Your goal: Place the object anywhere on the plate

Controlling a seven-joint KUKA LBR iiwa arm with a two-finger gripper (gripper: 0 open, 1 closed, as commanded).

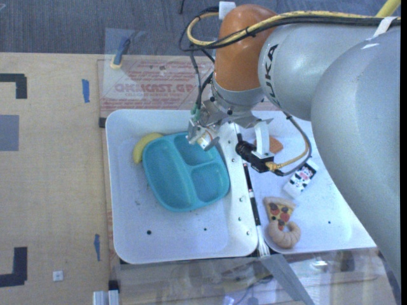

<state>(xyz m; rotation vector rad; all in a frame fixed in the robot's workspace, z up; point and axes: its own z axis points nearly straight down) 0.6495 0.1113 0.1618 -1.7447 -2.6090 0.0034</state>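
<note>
Camera view | claw (202,136) over blue plate (186,174) top edge | can't tell if it grips anything | banana (144,144) beside plate | nothing on plate yet

a teal divided plate (186,175) lies flat in the left bin (127,227), a yellow banana (142,146) touching its upper-left edge.
</note>
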